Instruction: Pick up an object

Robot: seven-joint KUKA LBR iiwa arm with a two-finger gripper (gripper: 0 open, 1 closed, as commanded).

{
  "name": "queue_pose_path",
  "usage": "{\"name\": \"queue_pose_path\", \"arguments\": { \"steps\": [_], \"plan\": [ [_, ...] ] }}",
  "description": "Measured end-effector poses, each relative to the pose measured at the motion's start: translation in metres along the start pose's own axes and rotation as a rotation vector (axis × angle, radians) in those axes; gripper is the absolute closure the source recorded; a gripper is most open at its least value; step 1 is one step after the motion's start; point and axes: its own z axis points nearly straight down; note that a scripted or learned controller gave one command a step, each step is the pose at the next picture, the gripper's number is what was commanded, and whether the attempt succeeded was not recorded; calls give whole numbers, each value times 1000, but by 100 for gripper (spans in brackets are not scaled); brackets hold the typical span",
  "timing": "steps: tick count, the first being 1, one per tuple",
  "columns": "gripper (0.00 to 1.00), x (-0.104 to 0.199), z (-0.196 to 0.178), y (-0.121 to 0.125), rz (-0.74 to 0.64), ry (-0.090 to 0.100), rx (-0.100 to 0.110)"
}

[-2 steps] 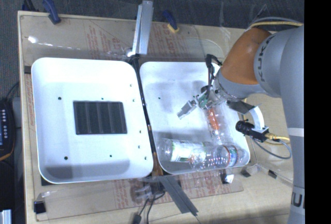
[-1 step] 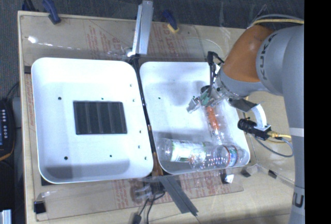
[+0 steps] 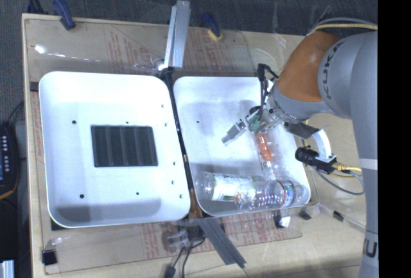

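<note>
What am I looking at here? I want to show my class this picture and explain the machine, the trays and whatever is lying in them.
One camera fixed above a workbench looks down at a slant. The grey machine with the orange band is a robot arm reaching in from the right. Its end effector, the grasping part, hangs over the right white bin. That bin holds clear plastic bottles along its near edge and another clear item with orange markings by the end effector. The left white bin has a dark ribbed panel in its floor. Whether anything is gripped is unclear from here.
</note>
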Motion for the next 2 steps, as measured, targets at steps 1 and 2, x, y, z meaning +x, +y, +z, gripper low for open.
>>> {"name": "queue_pose_path", "arguments": {
  "steps": [1,2],
  "plan": [
    [0,7,-54,-21,7,-1,-2],
    [0,-2,-35,2,-12,0,-1]
  ]
}}
